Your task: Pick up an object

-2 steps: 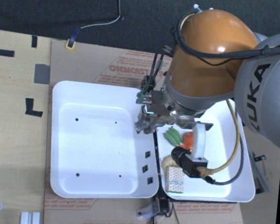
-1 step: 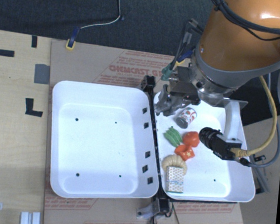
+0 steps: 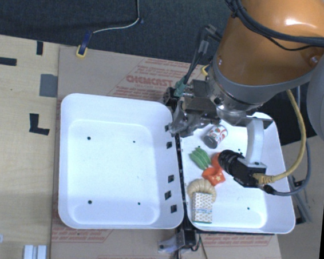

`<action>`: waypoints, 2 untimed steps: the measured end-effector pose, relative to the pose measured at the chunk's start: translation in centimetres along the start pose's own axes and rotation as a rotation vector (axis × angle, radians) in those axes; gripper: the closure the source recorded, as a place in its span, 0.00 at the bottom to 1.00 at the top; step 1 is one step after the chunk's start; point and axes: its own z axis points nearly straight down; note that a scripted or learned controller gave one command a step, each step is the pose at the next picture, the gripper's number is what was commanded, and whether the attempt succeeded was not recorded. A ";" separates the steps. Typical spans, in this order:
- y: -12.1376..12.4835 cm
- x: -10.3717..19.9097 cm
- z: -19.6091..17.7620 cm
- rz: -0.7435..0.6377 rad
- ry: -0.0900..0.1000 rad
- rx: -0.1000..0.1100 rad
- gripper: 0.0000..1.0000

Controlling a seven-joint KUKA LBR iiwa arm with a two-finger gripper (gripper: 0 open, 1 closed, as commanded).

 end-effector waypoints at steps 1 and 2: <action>0.0 -1.2 -0.8 0.001 0.001 -0.002 1.00; 0.0 -0.6 0.1 0.001 0.000 0.000 1.00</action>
